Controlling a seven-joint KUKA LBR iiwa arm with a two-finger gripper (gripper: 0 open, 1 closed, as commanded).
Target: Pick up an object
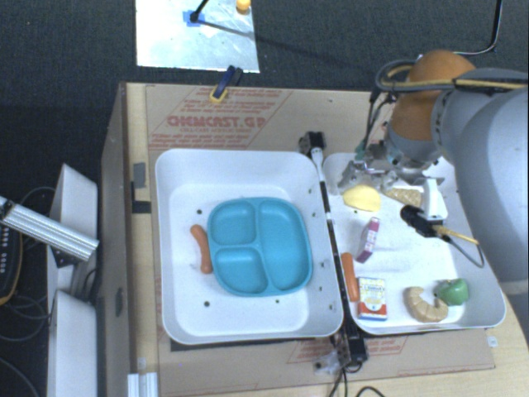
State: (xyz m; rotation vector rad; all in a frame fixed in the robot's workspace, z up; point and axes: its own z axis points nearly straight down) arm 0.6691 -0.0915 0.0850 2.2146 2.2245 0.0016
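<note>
From above, the gripper [364,174] hangs low at the back of the right bin [479,304], just over a yellow lemon [362,198]. I cannot tell its grip state. A blue tray [259,246] sits in the left bin [178,222].

one fixed camera looks down at a slant on both white bins [248,168] from above.

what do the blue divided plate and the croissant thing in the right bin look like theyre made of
Blue divided plate: likely moulded plastic, judging by its uniform turquoise colour, smooth soft sheen and rounded compartment ridges. Croissant: probably a plastic or rubber toy, with an even tan surface and a smooth, slightly glossy look; the view is too coarse to be sure.
</note>
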